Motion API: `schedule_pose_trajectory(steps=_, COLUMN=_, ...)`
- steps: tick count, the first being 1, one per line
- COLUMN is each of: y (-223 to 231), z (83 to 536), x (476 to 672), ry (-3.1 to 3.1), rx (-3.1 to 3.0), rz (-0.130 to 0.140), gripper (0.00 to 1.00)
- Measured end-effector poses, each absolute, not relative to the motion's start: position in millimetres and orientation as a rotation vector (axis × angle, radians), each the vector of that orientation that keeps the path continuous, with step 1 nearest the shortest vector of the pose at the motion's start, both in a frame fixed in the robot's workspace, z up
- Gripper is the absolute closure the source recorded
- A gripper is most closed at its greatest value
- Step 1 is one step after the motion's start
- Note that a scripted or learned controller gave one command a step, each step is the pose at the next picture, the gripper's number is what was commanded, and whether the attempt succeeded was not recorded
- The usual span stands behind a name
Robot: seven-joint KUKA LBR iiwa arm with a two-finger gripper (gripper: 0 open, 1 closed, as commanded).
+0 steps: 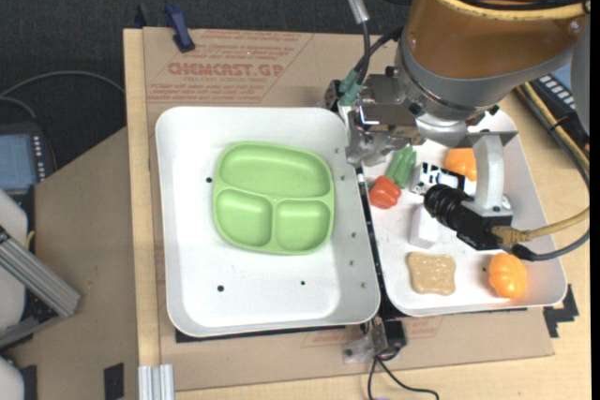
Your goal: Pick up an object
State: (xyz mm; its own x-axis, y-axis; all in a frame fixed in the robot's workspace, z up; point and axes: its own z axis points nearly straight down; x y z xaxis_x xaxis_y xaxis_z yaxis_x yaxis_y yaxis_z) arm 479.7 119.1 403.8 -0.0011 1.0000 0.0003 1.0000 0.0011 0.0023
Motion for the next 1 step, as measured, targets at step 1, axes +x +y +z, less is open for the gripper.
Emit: schedule_pose_trajectory(steps=1, y=119.6, z=413.9, x=480.3, ry=2.221, rx=2.218, rz=0.006, gripper=1.0)
